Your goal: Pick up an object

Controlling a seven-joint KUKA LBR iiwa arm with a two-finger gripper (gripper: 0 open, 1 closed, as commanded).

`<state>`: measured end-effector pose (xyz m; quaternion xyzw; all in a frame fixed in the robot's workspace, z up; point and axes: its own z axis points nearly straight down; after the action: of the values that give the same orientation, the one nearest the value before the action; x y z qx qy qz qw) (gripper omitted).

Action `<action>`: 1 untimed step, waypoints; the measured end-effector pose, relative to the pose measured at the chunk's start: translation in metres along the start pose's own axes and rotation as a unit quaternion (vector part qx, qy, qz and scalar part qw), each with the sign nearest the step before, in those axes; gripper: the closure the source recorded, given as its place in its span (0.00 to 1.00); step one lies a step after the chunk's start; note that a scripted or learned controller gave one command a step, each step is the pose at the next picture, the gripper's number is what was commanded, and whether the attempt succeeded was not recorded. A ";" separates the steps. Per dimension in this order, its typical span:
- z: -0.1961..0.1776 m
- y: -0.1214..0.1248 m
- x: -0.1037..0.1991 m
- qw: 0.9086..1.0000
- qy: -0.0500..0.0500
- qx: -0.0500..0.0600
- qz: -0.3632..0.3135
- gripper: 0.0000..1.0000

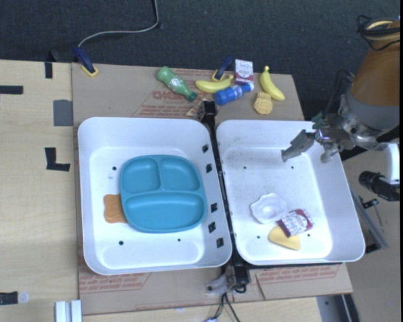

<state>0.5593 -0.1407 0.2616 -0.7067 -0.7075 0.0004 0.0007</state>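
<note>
In the right bin (336, 200), near its front, lie a clear white plastic cup (267, 208), a dark red packet (296, 221) and a yellow wedge (284, 238), close together. My gripper (305, 154) hovers over the bin's far right part, well behind these items. Its fingers are open and spread, with nothing between them. The left bin (94, 146) holds a blue divided plate (163, 193), and an orange toast-like piece (112, 208) pokes out from under the plate's left edge.
Behind the bins, on the cardboard, lie a green bottle (176, 83), two bananas (213, 84) (271, 84), a blue bottle (230, 94), a small red-and-white box (244, 69) and a yellow waffle piece (262, 103). Black clips join the bins' shared wall (215, 173).
</note>
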 end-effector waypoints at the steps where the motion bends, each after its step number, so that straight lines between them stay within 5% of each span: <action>1: 0.081 -0.043 0.028 1.000 0.000 0.001 0.000 0.00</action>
<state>0.5160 -0.1132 0.1807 -0.7070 -0.7073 0.0009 0.0017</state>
